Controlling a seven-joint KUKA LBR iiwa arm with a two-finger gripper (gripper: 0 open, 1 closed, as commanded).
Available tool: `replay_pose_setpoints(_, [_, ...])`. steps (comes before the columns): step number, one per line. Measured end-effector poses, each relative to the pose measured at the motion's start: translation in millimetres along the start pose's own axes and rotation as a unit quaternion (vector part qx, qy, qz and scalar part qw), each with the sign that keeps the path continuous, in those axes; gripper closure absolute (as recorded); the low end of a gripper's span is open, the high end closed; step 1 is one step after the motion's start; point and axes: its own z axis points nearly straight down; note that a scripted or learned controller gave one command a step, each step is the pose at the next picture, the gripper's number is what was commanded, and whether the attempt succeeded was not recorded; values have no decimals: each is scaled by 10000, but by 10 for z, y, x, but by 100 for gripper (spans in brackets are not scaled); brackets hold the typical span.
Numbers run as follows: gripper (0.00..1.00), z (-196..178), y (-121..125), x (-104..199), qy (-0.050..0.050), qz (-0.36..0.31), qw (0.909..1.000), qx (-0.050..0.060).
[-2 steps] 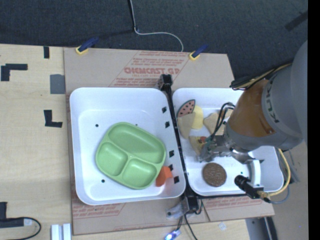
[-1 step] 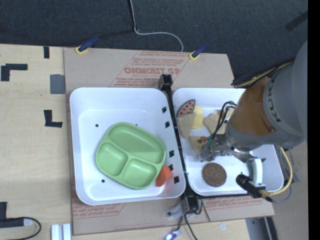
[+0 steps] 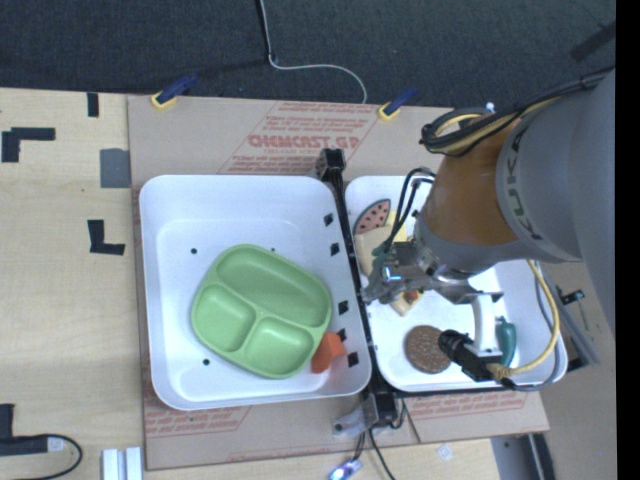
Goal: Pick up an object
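The flat brown round disc (image 3: 427, 349) lying in the right white bin (image 3: 530, 298), near the gripper (image 3: 392, 286) whose grasp I cannot tell, looks light, stiff, best pinched across its rim

You have the divided plate (image 3: 262, 311) in the left bin (image 3: 170, 218), a small object (image 3: 327, 352) touching its near right edge; the disc (image 3: 427, 349) lies in the right bin (image 3: 520, 298).

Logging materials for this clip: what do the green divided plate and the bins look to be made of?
The green divided plate looks like moulded plastic, matte: uniform colour, soft rounded compartment ridges. The left bin and right bin look like smooth white plastic with faint sheen, though coated metal can't be ruled out.
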Motion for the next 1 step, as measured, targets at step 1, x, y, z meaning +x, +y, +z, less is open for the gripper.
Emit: replay_pose_setpoints(1, [100,-1392,-150,265,-7,19,10000,-36])
